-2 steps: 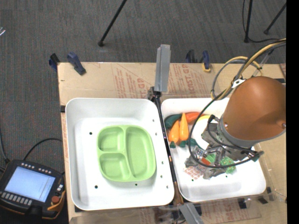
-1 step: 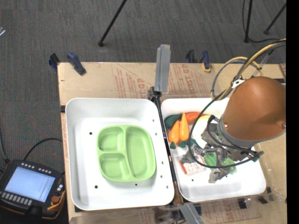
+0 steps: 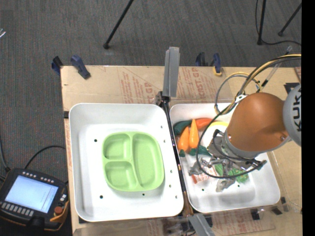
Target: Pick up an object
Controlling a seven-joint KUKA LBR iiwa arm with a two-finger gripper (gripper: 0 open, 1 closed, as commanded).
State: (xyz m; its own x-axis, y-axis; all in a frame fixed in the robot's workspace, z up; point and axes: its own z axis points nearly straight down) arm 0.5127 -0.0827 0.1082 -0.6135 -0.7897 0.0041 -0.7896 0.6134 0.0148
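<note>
Orange carrot (image 3: pixel 194 131) upright, tip up-frame

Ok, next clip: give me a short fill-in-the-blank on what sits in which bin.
1. The green divided tray lies in the ____ bin.
2. That tray has ____ compartments.
3. The orange carrot-shaped toys lie in the ____ bin, beside the arm.

Missing words: left; three; right
</note>
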